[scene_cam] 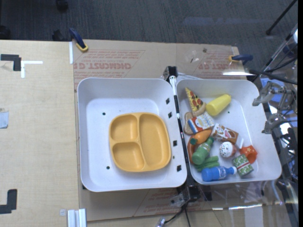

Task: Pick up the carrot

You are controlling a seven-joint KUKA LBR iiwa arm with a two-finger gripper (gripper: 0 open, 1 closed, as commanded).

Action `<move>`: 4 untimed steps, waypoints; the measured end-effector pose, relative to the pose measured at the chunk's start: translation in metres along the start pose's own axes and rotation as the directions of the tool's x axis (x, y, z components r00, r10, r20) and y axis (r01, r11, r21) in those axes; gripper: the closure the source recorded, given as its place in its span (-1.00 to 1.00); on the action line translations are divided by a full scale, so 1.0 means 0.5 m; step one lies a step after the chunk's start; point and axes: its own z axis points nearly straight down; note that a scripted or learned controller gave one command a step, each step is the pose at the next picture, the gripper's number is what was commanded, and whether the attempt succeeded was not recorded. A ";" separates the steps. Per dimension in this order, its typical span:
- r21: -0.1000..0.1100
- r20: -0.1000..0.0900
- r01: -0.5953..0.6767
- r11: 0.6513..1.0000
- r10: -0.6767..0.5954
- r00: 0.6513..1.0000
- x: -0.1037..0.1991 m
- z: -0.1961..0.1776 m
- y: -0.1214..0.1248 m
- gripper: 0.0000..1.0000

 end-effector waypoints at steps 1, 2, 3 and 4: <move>0.005 0.015 0.029 1.000 -0.029 0.999 0.078 0.295 0.061 -1.00; 0.014 0.040 0.073 0.997 -0.073 0.997 0.049 0.312 0.206 -1.00; 0.000 0.004 -0.135 0.991 0.135 0.991 -0.033 0.000 0.222 -1.00; 0.000 -0.002 -0.202 0.979 0.202 0.979 -0.138 0.147 0.282 -1.00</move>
